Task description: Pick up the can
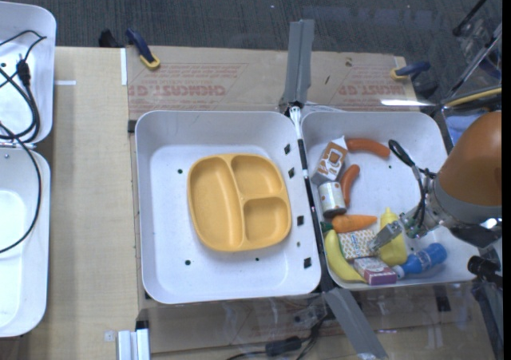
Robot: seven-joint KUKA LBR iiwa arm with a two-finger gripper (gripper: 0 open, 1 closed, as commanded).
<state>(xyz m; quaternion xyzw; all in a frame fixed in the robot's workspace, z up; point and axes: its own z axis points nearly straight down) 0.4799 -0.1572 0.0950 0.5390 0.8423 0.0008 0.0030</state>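
- In the right bin (435,133) I see the can (332,198) lying on its side close to the divider between the two bins, silver, with its top toward the far end.
- Just beyond the can, touching or nearly touching it, lies a small orange-and-white carton (331,160).
- Beside the can on its right is a short sausage (350,180); a second sausage (367,145) lies near the far wall.
- Just near of the can I see a carrot (354,223), and below that a banana (338,259) curving along the near left corner, with a patterned packet (357,243) and a pink box (376,273) against it.
- A yellow lemon-like thing (391,248) and a blue bottle (424,259) sit near the front wall.
- My end effector (397,232) is low over the clutter, at the yellow thing, well apart from the can; the arm (477,167) comes in from the right with its orange band showing.
- I cannot tell whether the end effector is spread or pressed together, and I see nothing clearly held in it.
- The left bin (160,191) holds a yellow divided plate (238,201), lying flat near its middle.
- Both bins rest on the surface (88,191).
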